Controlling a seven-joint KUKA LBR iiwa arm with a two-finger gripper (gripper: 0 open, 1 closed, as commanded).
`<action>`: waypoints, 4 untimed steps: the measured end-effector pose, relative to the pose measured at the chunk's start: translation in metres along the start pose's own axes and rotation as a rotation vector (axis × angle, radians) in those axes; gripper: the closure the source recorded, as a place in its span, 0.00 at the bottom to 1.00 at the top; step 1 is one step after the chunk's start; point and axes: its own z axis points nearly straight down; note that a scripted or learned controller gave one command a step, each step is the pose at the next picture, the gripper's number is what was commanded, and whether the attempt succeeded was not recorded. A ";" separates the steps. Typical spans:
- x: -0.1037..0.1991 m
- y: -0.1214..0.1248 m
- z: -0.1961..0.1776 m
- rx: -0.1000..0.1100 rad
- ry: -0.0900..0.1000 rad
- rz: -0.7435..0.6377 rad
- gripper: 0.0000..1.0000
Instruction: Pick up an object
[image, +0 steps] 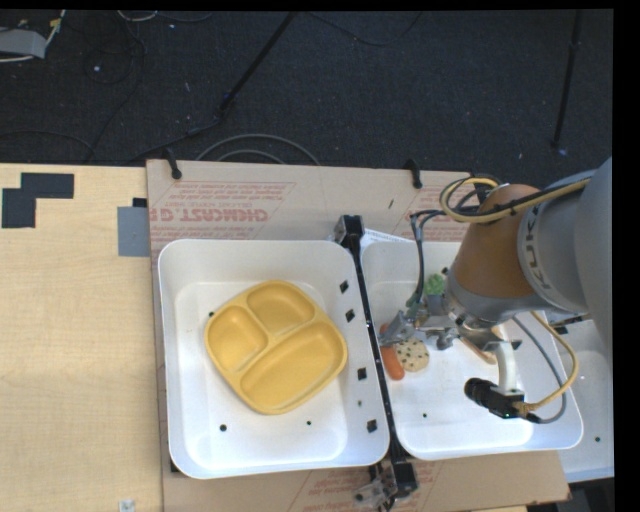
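Note:
In the right bin (470, 440), my gripper (404, 327) hangs low near the left wall, under the grey arm with its orange band. Just below it lie a tan speckled cookie-shaped piece (412, 355) and, to the left of that, a small orange-red piece (392, 365). A little green object (435, 283) peeks out beside the wrist, farther back. The arm hides much of the bin's back half.
The left bin (190, 420) holds a yellow divided plate (276, 345), tilted in the middle. A black divider (365, 340) runs between the two bins. Cardboard lies under the bins, and a wooden bench top extends to the left.

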 end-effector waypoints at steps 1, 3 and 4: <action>-0.003 0.000 -0.012 -0.004 -0.007 0.006 1.00; -0.010 0.006 -0.123 -0.002 -0.005 -0.001 1.00; 0.045 0.013 -0.135 0.002 -0.003 -0.006 1.00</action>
